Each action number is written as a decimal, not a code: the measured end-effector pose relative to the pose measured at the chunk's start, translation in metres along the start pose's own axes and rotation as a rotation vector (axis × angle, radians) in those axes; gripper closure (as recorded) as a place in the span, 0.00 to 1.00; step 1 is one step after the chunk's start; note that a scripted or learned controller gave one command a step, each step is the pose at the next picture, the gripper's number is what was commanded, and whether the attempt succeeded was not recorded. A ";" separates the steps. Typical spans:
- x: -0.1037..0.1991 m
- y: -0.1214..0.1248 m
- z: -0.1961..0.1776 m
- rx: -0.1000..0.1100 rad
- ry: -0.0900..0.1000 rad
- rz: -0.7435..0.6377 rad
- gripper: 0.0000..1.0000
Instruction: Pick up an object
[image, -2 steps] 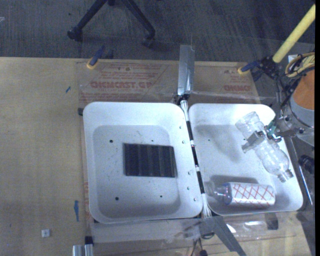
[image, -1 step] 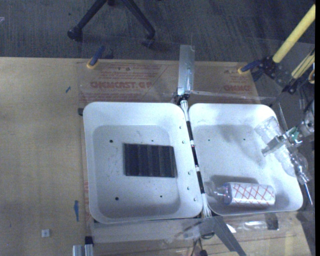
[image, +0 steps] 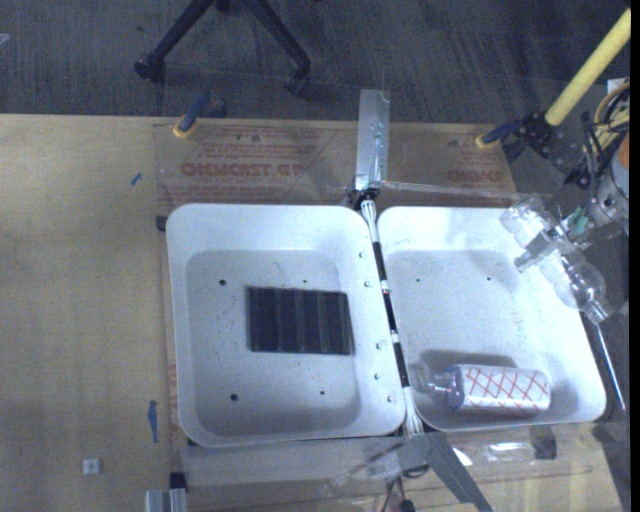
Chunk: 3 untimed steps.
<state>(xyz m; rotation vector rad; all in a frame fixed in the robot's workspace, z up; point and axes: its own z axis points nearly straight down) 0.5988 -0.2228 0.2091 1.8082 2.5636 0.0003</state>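
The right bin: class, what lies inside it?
Inside the right bin, a white tube with red crisscross lines lies on its side near the front wall. Its underside is hidden.

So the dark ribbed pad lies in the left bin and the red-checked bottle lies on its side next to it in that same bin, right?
Not quite. The camera view shows the dark ribbed pad in the left bin, but the red-checked bottle lies on its side in the right bin, near its front edge, not beside the pad.

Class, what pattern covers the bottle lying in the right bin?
A red crisscross lattice on white bottle, camera view.
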 end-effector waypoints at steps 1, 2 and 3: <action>0.040 0.071 -0.003 0.000 0.001 0.023 1.00; 0.083 0.100 0.020 0.000 0.003 -0.406 1.00; 0.041 0.074 -0.017 -0.003 -0.002 -0.325 1.00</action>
